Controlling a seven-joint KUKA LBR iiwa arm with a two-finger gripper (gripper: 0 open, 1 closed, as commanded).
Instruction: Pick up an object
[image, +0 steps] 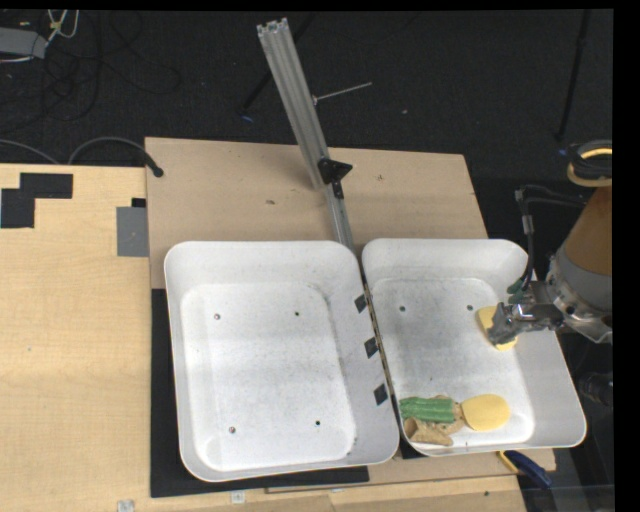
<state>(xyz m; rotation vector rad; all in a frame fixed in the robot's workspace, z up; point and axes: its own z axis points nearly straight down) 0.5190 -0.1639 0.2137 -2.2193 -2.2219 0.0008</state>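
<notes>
Camera view looks down on two shallow white bins, speckled matte plastic with rounded corners; the left bin (265, 355) sits beside the right bin (440, 270). At the right bin's right side, the gripper (505, 318) is down over a pale yellow object (490, 322), smooth and mostly hidden by the metal parts. Whether the object sits between them is hard to make out. Near the front wall lie a green ridged toy (428, 408), a tan lump (432, 431) and a yellow disc (486, 412).
</notes>
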